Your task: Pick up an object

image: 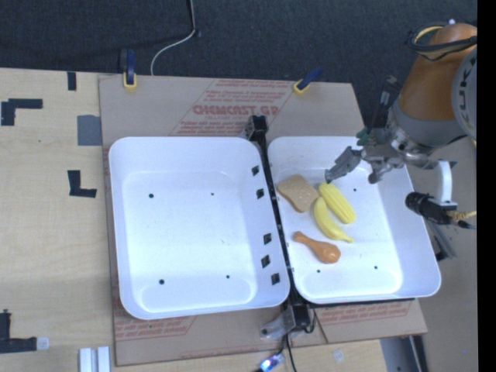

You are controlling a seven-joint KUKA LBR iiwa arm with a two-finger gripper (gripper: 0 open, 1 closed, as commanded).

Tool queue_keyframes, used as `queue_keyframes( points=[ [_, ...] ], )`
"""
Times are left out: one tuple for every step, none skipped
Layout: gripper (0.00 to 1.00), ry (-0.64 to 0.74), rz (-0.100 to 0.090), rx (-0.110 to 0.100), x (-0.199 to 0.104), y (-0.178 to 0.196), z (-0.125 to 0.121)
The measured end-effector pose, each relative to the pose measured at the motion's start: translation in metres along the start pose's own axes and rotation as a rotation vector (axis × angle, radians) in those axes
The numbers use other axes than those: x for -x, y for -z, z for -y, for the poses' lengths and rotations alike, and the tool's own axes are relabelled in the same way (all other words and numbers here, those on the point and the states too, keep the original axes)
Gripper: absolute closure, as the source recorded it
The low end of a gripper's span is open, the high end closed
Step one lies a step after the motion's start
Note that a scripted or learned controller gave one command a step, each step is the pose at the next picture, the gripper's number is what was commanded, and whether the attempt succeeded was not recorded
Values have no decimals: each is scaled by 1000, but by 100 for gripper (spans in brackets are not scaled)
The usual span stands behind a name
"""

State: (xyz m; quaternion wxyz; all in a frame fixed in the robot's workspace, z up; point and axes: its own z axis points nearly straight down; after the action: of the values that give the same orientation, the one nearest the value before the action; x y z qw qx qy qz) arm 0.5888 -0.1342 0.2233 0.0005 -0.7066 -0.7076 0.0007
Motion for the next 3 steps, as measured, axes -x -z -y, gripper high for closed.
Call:
queue_keyframes(
  points=[
    [0,0,2,11,-26,-141,-50],
    [100,0,-1,8,-26,-125,-51],
    [100,9,-3,20,-106,34,-47]
  ],
)
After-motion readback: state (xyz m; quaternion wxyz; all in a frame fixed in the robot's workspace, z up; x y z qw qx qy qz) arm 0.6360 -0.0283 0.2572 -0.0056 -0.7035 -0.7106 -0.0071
